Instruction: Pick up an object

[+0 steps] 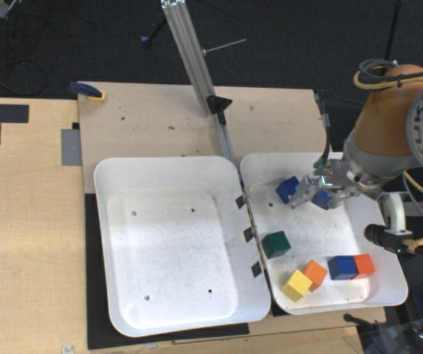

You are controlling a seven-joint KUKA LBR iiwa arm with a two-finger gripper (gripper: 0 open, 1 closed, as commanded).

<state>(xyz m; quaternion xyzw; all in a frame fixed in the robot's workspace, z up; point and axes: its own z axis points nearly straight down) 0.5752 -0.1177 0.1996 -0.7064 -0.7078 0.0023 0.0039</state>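
the arm, grey with an orange band, comes in from the right side and bends down into the right bin. the gripper is low in the upper part of this bin, just beside a blue block, which lies on its left side and seems to touch the finger tips. a second small blue piece is seen right under the wrist, partly hidden by the metal parts, and i cannot tell what it is exactly. the gripper is too small and too blurred here, so it is not possible to say if it is open or closed, or if it has the blue block between it. lower in the same bin there is a dark green block near the left wall, then a yellow block touching an orange block, and to the right a blue block touching an orange-red block. the left bin is beside it, separated by a narrow gap with black clips. behind the bins a slanted aluminium bar stands on the wooden bench
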